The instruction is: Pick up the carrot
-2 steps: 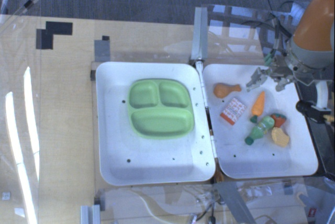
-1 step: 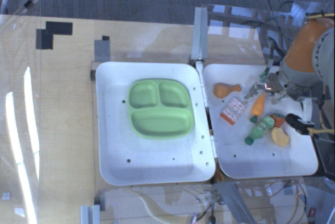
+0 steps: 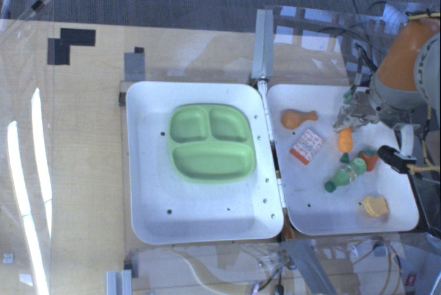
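Seen in the right bin (image 3: 324, 214): carrot (image 3: 344, 140) lying just below the gripper (image 3: 353, 114), whose grip cannot be told as released or clenched. Best to drop straight down astride the carrot, clear of the green bottle (image 3: 342, 175) nearby. Counted: two bins, one carrot, one bottle, one drumstick (image 3: 298, 118), one green plate (image 3: 210, 145).

Both bins are white: the left bin (image 3: 141, 169) and the right bin (image 3: 303, 214). The divided plate (image 3: 210, 143) is light green. The carrot (image 3: 344, 140) is orange, as is the drumstick-shaped toy (image 3: 298, 118). The small packet (image 3: 306, 145) shows a red-and-white pattern. The bottle (image 3: 344, 174) is green. The arm's band (image 3: 406, 56) is orange against grey.
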Available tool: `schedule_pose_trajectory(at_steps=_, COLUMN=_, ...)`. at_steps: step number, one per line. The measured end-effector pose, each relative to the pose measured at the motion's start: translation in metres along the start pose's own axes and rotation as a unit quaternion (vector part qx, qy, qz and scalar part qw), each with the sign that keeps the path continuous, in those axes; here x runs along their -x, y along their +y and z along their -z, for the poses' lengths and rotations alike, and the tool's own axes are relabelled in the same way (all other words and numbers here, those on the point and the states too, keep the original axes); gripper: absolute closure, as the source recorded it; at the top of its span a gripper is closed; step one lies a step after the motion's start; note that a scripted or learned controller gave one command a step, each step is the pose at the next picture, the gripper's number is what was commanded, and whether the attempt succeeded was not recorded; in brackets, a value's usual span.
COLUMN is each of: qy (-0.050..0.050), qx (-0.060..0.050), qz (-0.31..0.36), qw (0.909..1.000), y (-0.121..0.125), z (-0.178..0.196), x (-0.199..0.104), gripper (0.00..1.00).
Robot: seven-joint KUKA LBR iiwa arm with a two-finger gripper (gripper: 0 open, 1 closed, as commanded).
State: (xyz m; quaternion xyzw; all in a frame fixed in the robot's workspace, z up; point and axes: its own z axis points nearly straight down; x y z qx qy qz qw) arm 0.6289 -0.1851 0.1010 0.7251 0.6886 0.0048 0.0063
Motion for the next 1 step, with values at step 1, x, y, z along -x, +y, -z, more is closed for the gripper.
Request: schedule_pose_trajectory(at_steps=1, qy=0.001, qx=-0.004, qz=0.04, qw=0.9992, y=0.0253, z=0.0901, x=-0.0704, gripper=1.0)
